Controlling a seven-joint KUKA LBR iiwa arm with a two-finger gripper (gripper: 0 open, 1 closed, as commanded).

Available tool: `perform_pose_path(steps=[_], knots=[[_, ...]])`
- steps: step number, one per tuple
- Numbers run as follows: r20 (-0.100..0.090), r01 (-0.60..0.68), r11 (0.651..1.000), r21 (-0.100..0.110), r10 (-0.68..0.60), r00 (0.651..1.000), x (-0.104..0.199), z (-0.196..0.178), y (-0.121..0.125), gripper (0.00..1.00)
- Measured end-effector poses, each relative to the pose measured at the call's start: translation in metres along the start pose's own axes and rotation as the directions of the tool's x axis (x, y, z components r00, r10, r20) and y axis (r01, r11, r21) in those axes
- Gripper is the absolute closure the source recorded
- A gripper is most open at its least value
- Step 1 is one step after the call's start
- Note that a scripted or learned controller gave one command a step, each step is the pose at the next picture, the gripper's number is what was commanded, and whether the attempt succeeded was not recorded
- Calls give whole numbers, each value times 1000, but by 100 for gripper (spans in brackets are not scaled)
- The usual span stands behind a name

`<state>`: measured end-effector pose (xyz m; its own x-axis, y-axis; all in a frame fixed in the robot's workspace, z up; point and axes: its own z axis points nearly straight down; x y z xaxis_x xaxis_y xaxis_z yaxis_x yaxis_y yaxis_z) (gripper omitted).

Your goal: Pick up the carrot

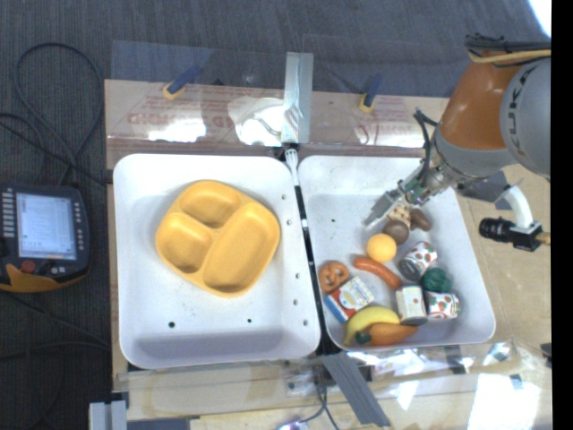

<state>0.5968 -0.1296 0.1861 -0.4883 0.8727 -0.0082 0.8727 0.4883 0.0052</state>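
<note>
1. Over the right-hand bin (474,267) the pincer (392,204) is hovering near the bin's upper middle, its two fingers standing apart with nothing between them.
2. Below it the carrot (378,270) is lying among the other toy foods, just under a small yellow ball (382,247) and beside a patterned can (418,260).
3. From the pincer the carrot is sitting toward the near edge of the counter, close by and almost directly below in the view.
4. Its long axis is running on a slant, from upper left down to lower right.
5. By my judgement the coming move is calling for a short descent toward the near side, with the fingers turning to straddle that slanted axis across its width.
6. Neighbours are crowding it, so a clean closure is looking tight.
</note>
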Motion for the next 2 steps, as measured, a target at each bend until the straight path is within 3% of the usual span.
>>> perform_pose_path(steps=[1,2], knots=[[-3,51,999,1,-51,999,12,89,6,0],[3,-112,994,-11,113,994,26,94,-29,0]])
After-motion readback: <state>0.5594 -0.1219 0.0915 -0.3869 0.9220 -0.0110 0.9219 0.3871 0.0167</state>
